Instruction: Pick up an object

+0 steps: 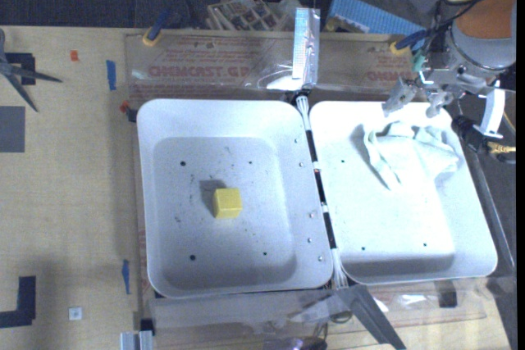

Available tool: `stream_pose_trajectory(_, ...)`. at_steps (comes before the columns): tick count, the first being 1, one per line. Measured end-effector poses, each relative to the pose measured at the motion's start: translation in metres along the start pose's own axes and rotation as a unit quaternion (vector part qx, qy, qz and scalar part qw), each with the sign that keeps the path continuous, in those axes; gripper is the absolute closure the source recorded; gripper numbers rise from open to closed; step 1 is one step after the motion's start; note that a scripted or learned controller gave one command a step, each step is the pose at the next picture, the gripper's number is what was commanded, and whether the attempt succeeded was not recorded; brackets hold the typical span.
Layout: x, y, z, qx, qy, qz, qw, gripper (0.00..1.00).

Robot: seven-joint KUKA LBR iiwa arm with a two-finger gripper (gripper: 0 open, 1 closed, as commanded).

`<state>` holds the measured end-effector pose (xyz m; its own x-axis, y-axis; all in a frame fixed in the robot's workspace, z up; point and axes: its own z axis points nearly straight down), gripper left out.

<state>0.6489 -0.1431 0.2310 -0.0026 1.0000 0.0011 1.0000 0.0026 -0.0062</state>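
Note:
A small yellow block (227, 202) lies in the middle of the left bin (164, 127). A crumpled white cloth (408, 147) lies in the upper part of the right bin (426, 258). My gripper (417, 100) hangs above the right bin's far edge, just over the top of the cloth. Its two fingers are spread apart with nothing between them, so it is open. The grey and orange arm (490, 4) rises behind it toward the upper right.
A clear plastic sheet and a metal bar (305, 53) stand along the far edge of the bins. Cables and boxes crowd the area behind the bench. Blue tape marks and dark fixtures dot the wooden bench to the left.

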Motion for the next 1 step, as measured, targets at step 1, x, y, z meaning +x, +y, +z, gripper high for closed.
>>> stream_pose_trajectory(1, 0.0, 0.0, 0.0, 0.0, 0.0, 0.0, 1.0, 0.0)
